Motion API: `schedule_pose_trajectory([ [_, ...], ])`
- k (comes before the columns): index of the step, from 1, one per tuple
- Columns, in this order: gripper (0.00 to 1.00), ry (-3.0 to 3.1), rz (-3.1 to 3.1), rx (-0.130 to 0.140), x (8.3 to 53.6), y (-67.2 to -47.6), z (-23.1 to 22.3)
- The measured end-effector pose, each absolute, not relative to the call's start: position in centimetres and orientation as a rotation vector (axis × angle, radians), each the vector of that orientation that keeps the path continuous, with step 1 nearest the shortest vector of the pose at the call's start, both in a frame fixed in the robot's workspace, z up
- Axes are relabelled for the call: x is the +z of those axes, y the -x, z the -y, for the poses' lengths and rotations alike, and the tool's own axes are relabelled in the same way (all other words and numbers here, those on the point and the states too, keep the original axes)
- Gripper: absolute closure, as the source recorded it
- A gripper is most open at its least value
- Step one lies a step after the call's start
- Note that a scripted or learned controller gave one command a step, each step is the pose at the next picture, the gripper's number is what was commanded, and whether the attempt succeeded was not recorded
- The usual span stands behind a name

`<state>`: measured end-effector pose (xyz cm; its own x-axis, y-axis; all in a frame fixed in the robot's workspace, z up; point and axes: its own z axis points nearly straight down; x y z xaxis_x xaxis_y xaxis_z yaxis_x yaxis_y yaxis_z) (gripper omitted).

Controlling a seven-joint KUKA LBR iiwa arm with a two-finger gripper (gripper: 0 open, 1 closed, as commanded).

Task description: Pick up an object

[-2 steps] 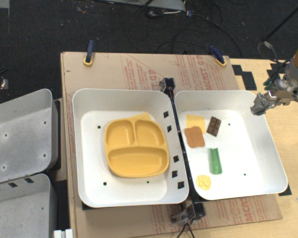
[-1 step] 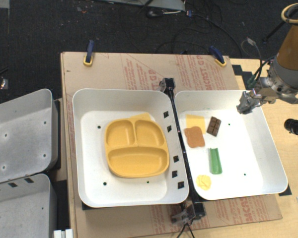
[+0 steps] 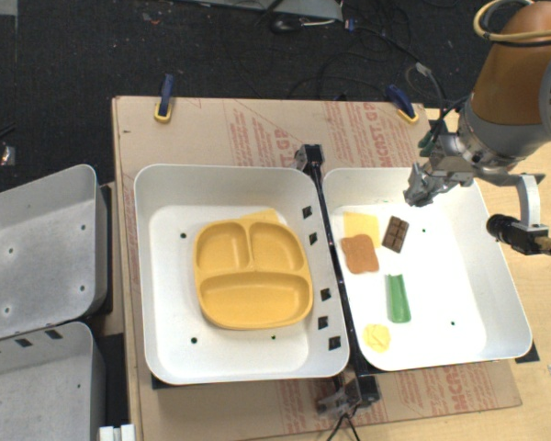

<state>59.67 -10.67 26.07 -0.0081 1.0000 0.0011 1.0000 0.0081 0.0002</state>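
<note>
My gripper (image 3: pixel 421 194) hangs over the back of the right bin (image 3: pixel 496 338), above and right of the objects. Nothing shows between its fingers. In that bin lie a brown chocolate bar (image 3: pixel 396 234), a tan bread slice (image 3: pixel 359 253), a pale yellow flat piece (image 3: pixel 360 222) under the bread's far edge, a green bar (image 3: pixel 398 298) and a small yellow piece (image 3: pixel 376 337). The chocolate bar is the closest to the gripper, just below and left of it.
The left bin (image 3: pixel 161 246) holds a yellow divided tray (image 3: pixel 253 274) with a pale yellow sheet (image 3: pixel 268 216) peeking out behind it. A black divider (image 3: pixel 329 265) runs between the bins. White bin lids (image 3: pixel 37 274) lie at the left. Clamps (image 3: pixel 164 99) hold the board's back edge.
</note>
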Motion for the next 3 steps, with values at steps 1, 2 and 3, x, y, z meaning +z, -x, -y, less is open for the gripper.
schedule_pose_trajectory([
  [1,1.00,2.211,2.228,0.000,24.9,-59.0,4.8],
  [2,1.00,2.212,2.230,-0.001,25.4,-59.1,-0.8],
  [3,1.00,2.211,2.228,0.002,23.6,-59.2,-5.9],
])
